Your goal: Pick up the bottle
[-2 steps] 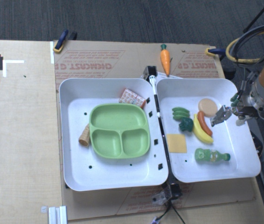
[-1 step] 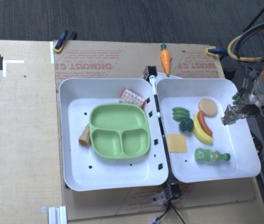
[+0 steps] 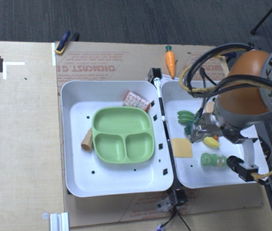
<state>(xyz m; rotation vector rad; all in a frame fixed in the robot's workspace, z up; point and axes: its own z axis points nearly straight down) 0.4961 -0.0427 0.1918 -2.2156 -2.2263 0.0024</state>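
The left bin [image 3: 73, 143] holds a green tray [image 3: 124, 134] with 3 compartments, a cork-like piece [image 3: 87, 140] touching its left edge and a patterned packet [image 3: 136, 100] at its top right corner. In the right bin [image 3: 184, 174] lie a yellow square [image 3: 182, 148], green pods [image 3: 186, 115] and the bottle [image 3: 213, 160], a small green one on its side near the front wall. The gripper [image 3: 199, 134] hangs just above and left of it, beside a yellow item [image 3: 212, 142]; whether it is open or closed I cannot tell. The bottle looks light, stiff plastic, smooth and likely to roll, so gripping across its middle seems safest.
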